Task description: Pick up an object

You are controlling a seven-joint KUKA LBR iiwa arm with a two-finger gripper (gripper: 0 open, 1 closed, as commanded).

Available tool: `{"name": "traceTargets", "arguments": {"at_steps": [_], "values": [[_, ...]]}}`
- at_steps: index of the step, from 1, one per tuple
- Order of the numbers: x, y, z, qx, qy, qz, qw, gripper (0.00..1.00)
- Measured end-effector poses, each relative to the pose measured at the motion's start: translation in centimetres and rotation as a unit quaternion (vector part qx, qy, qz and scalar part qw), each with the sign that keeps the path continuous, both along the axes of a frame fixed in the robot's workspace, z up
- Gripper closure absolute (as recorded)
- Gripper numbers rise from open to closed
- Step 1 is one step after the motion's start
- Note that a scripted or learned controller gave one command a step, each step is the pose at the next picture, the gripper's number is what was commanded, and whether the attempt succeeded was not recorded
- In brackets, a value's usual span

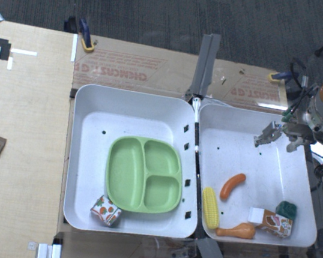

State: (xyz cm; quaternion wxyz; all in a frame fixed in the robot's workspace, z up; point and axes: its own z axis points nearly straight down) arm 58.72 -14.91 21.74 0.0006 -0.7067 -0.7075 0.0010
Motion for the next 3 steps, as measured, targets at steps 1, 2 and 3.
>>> {"name": "traceTargets", "arguments": {"at_steps": [1,2,3], "values": [[-3.3,3.8,-12.6,0.0002,-0.001,-0.034,0.9994,0.00],[-3.3,3.7,-11.7,0.0001,0.000,-0.036,0.9993,1.00],[-2.9,7.6,2.4,-0.0007,-0.001,-0.052,0.9986,1.00]]}}
